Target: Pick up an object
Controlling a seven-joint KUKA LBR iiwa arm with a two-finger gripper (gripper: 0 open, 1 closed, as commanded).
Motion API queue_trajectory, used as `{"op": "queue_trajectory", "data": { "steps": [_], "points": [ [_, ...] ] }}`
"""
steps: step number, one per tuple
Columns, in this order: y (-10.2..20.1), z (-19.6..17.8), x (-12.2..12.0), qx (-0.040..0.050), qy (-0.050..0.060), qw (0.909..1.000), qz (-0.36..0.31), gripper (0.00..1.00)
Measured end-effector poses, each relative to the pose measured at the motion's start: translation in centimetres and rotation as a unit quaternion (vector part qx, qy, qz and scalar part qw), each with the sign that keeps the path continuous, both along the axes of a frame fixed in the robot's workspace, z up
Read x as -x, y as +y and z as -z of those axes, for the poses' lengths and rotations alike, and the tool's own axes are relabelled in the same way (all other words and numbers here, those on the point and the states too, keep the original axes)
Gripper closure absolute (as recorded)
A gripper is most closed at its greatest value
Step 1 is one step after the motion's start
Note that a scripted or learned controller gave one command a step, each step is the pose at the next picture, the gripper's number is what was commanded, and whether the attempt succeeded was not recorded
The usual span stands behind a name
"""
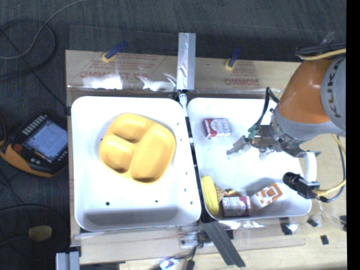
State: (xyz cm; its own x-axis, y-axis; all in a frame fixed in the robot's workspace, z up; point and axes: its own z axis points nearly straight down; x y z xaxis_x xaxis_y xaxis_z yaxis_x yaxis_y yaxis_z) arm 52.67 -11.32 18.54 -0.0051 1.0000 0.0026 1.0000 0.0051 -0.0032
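Tool hangs over the middle of the right bin with fingers spread, pinching nothing. Nearest target is the small red-and-white carton, lying flat just beside it toward the bin's back. Best bet: centre over the carton, straddle its short sides, then descend, avoiding the clutter of corn cob, can and orange carton along the front wall.

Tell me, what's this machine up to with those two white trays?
A grey and orange arm reaches in from the right over the right bin. Its tool hangs above bare floor there, near a small red box, with nothing seen in it. A corn cob, a dark can and an orange carton lie along the bin's near edge. The left bin holds a big yellow lump, untouched.
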Motion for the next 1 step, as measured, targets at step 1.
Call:
{"op": "queue_trajectory", "data": {
  "steps": [1],
  "points": [
    [-1.42,9.47,-5.47,0.0025,-0.006,0.9994,-0.035,0.0]
  ]
}}
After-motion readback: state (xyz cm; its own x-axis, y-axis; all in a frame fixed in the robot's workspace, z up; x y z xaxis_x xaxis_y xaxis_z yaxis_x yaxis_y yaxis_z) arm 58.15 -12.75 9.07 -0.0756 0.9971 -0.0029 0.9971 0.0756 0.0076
